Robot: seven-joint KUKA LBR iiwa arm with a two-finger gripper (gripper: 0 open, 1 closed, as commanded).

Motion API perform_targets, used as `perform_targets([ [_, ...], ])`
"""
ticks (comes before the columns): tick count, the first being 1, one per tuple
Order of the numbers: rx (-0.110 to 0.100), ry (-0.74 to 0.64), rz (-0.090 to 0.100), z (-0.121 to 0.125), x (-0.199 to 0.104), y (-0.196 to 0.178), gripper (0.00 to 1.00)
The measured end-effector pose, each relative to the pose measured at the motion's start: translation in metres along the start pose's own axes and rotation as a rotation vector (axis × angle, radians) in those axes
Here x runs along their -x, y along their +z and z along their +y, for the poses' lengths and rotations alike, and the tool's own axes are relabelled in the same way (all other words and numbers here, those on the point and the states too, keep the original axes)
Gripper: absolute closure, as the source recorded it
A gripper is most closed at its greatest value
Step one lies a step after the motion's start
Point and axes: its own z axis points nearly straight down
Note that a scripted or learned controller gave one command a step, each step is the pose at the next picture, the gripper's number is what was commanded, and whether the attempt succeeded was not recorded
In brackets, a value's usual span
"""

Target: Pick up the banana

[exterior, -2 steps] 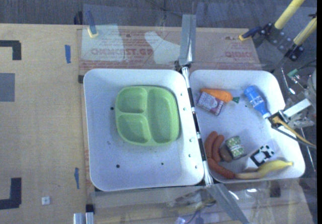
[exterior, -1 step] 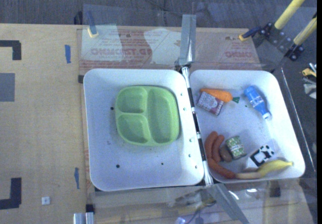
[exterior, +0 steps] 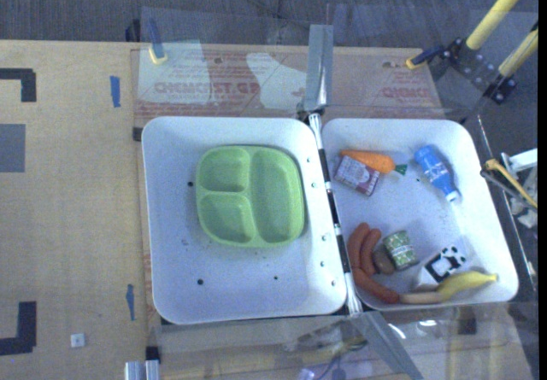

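Banana [exterior: 453, 284]: near right corner of right bin [exterior: 479, 156], against the near wall.
Touching it: black-and-white block [exterior: 447, 265], just far-side.
Left of it: sausages [exterior: 366, 260], green box [exterior: 398, 248].
Far end: carrot [exterior: 369, 160], blue bottle [exterior: 434, 170].
Left bin [exterior: 171, 225]: green divided plate [exterior: 251, 195].

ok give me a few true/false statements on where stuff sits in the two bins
1. The yellow banana lies in the right white bin, near its front edge. True.
2. The green divided plastic plate sits in the right bin. False: it is in the left white bin.
3. The orange carrot lies at the back of the right bin, beside a small dark red packet. True.
4. The blue bottle rests on the green plate. False: it lies in the right bin, toward the back right.
5. The reddish-brown sausages lie in the left bin. False: they lie in the right bin, near its left wall.
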Motion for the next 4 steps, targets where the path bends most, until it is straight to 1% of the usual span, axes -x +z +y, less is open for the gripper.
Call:
perform_targets([
  [1,0.003,-0.044,0.002,-0.052,-0.08,-0.08,1.0],
  [2,0.001,0.031,0.0,-0.124,-0.053,-0.01,1.0],
  [3,0.003,-0.092,0.002,-0.021,-0.106,-0.06,1.0],
  [4,0.001,-0.165,0.001,-0.112,-0.107,-0.005,1.0],
])
